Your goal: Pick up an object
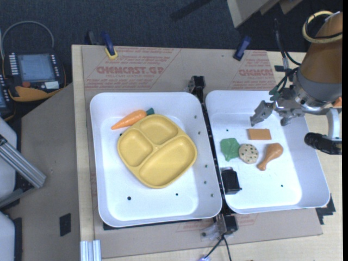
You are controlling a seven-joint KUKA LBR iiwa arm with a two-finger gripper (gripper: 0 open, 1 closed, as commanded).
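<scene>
Nothing is picked up yet, as far as I can judge: all the candidate objects lie on the floor of the right bin (pixel 288 197), and the whole grasp and lift are left to do. In the near part of this bin there is a small black object (pixel 230 180) at the left wall. A little farther, in a row from left to right, lie a green leafy piece (pixel 229 148), a round speckled cookie (pixel 249 153) touching it, and a toy chicken drumstick (pixel 270 155) just beside the cookie. Farther again is an orange cracker-like square (pixel 259 134), apart from the others. The gripper (pixel 274 112) hangs over the far part of the right bin, just beyond this square; its two fingers are spread apart, with nothing between them and touching no object.
</scene>
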